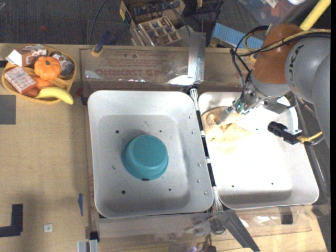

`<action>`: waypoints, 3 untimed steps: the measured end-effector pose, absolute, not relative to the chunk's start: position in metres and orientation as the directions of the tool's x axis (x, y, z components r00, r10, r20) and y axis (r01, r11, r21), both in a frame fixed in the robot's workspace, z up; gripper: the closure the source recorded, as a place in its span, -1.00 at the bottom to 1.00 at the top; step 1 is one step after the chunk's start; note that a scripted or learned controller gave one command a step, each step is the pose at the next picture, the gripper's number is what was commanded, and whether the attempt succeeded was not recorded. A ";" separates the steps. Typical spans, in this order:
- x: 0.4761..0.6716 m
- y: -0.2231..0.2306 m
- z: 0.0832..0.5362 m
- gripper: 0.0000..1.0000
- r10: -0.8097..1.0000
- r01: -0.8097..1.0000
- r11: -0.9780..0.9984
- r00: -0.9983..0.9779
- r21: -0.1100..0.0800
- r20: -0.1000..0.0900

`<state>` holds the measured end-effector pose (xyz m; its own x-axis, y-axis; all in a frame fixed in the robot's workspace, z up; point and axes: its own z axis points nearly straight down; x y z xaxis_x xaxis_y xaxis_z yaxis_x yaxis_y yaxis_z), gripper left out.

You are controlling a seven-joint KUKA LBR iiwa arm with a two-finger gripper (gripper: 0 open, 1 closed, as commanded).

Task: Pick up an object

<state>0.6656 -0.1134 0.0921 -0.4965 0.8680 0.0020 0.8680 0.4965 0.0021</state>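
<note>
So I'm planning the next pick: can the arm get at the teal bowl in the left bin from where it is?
Probably yes. The teal bowl sits alone in the left bin, nothing over it. The tool is over the right bin, so it must cross the divider.

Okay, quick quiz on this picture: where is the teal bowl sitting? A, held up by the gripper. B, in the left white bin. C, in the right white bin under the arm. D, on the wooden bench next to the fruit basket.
B: the teal bowl rests upside down near the middle of the left bin, while the gripper is over the right bin.
</note>
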 end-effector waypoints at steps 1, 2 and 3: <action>0.663 -0.115 0.199 -1.00 0.800 0.800 0.601 -0.601 0.004 -0.006; 0.614 -0.133 0.106 -1.00 0.806 0.806 0.592 -0.592 0.002 -0.002; 0.664 -0.104 0.090 -1.00 0.813 0.813 0.582 -0.582 -0.009 0.000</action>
<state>0.6644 -0.1037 0.0896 -0.5824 0.8129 0.0003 0.8128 0.5824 -0.0091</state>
